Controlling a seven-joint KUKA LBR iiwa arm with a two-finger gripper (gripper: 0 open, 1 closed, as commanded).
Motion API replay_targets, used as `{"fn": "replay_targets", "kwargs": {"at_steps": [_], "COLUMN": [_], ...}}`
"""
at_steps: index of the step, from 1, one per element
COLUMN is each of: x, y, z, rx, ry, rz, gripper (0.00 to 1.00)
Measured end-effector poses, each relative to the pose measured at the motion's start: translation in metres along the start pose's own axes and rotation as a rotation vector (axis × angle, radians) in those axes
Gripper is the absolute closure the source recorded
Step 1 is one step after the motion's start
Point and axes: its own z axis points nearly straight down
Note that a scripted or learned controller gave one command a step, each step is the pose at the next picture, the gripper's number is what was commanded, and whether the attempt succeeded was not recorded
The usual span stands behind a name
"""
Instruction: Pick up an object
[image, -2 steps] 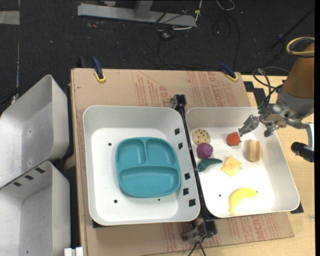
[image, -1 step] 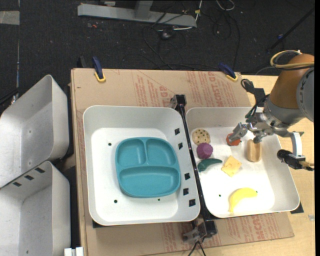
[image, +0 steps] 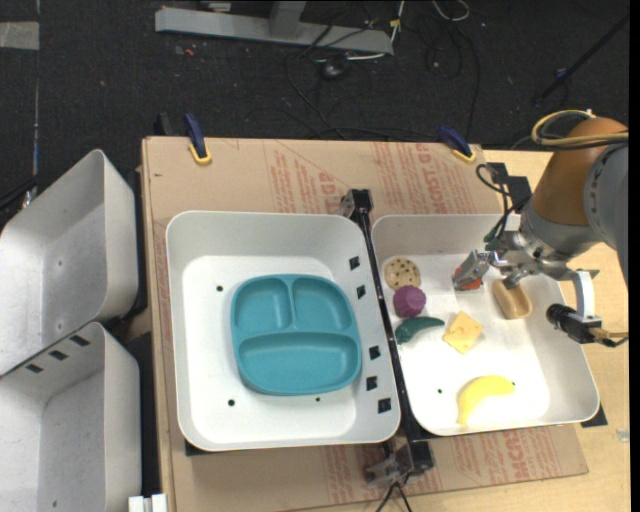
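Observation:
The right bin (image: 560, 400) holds several small items: a speckled cookie (image: 402, 270), a purple plum (image: 408, 299), a dark green pepper (image: 418, 328), a yellow cheese wedge (image: 463, 332), a yellow banana (image: 483, 393) and a tan bread piece (image: 511, 299). My gripper (image: 488, 265) hangs low over the bin's back part, just left of the bread piece and right of the cookie. A small red-orange piece (image: 467, 272) sits at its left tip; whether it is held is unclear. The wrist hides the bin's back right corner.
The left bin (image: 190, 330) carries a teal divided plate (image: 296, 335). A black divider (image: 375, 300) runs between the two bins. The grey arm with its orange band (image: 575, 185) comes in from the right. Two white containers (image: 60, 300) stand left of the bench.

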Motion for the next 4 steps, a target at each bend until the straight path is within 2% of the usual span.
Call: {"fn": "replay_targets", "kwargs": {"at_steps": [1,2,3,4], "x": [-0.001,0.001,0.002,0.002], "y": [0.003,0.002,0.003,0.004], "z": [-0.015,-0.058,-0.122,-0.149], "rx": [-0.01,0.0,-0.003,-0.002], "ry": [-0.005,0.002,0.001,0.001], "rz": [-0.002,0.001,0.001,0.001], "gripper": [1.0,1.0,1.0,1.0]}}
